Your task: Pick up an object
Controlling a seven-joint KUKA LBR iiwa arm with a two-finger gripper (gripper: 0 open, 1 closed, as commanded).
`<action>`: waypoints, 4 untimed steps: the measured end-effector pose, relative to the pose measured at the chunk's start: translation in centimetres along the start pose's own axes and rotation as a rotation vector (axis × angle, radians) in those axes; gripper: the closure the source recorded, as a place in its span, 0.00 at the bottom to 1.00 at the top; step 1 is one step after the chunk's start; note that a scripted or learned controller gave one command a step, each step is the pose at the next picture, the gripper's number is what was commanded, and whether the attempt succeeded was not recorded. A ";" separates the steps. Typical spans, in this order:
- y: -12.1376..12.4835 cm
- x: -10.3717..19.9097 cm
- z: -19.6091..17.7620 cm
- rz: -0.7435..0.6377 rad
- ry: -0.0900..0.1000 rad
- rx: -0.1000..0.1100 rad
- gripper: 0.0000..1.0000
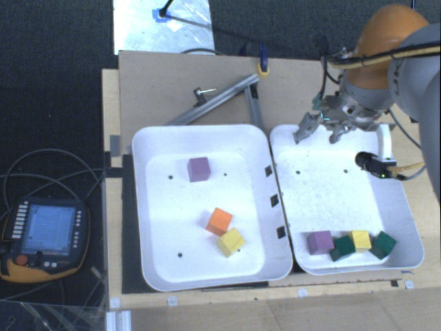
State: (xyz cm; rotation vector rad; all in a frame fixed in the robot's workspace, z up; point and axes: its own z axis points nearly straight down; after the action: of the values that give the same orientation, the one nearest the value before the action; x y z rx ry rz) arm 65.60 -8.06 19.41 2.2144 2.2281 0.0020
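We see the gripper [319, 132] up over the far rim of the right bin [344, 185], fingers spread apart with nothing between them. Down at that bin's near edge sits a row: a purple cube [320, 241], a dark green block [342, 247], a yellow cube [361, 239] and another green block [383, 243], packed close together. Over in the left bin [158, 212] we've got a purple cube [198, 169] alone, and an orange cube [219, 221] touching a yellow cube [231, 241].

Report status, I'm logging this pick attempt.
Gripper open, holding nothing, over right bin's far edge. Purple block, green and yellow blocks untouched along near wall. Path clear.
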 end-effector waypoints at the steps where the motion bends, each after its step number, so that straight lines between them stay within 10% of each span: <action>1: 0.0 0.0 0.0 0.000 0.000 0.000 0.00; 3: 0.0 -0.9 10.6 0.003 -0.001 0.004 0.00; 4: 0.2 -0.9 9.1 0.001 -0.001 -0.004 1.00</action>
State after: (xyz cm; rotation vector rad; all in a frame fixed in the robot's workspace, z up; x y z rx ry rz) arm 65.86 -9.00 10.27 2.2128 2.2246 0.0049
